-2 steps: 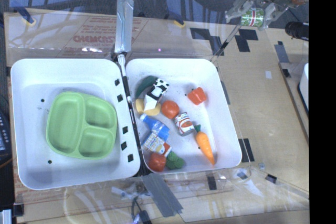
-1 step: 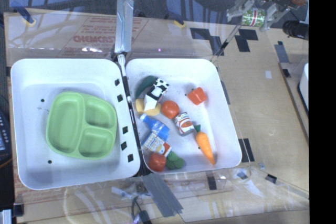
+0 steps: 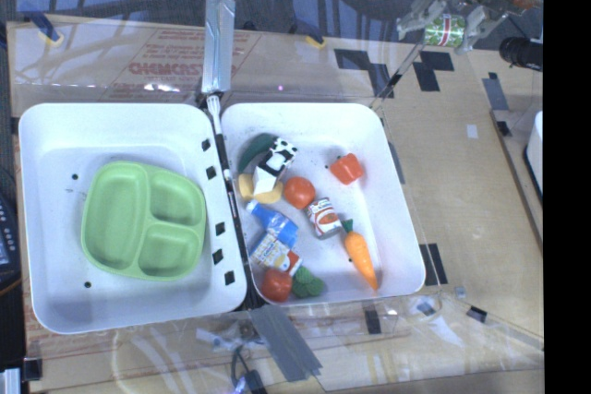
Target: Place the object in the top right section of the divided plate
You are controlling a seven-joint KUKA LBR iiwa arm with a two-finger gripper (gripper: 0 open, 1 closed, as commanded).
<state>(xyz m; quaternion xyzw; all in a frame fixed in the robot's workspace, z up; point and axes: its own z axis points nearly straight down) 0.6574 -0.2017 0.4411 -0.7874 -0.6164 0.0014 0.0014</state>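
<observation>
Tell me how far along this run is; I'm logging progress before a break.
Done: a small green-and-red can sits between the fingers of the gripper, raised beyond the right bin's far corner. In hand: carrying it. Left: crossing to the green divided plate in the left bin and setting it in the top right section, which holds nothing yet.

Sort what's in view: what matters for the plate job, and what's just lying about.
For the job:
- tool, up at the right, gripping a small green can
- green divided plate

Lying about, right bin:
- carrot
- tomato
- toy cow
- blue bottle
</observation>
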